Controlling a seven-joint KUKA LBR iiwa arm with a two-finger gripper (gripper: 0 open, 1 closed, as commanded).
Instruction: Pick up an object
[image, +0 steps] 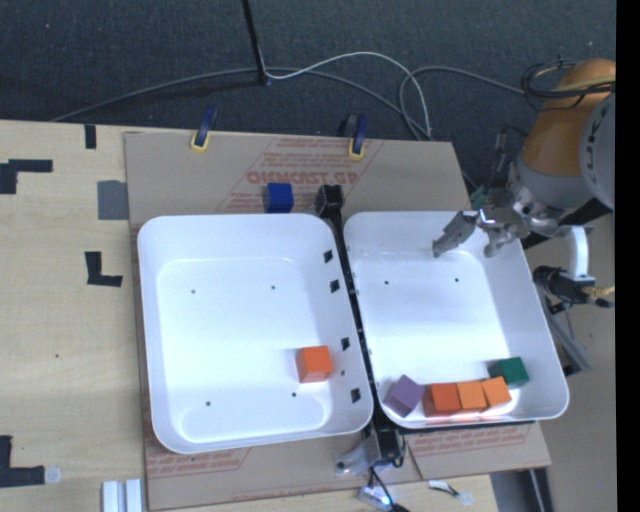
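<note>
My gripper (470, 237) hangs over the far right edge of the right bin (440, 300), its two fingers spread apart with nothing between them. Along that bin's near wall lie a purple block (403, 395), three orange blocks in a row (467, 397) and a green block (510, 371), all well away from the gripper. In the left bin (200, 300) a single orange cube (314, 363) sits near the lower right.
A blue cube (278, 196) rests on the cardboard behind the bins, next to a black clamp (329, 199). Cables trail across the dark floor at the back. The grey arm with its orange band (565, 130) stands at the right.
</note>
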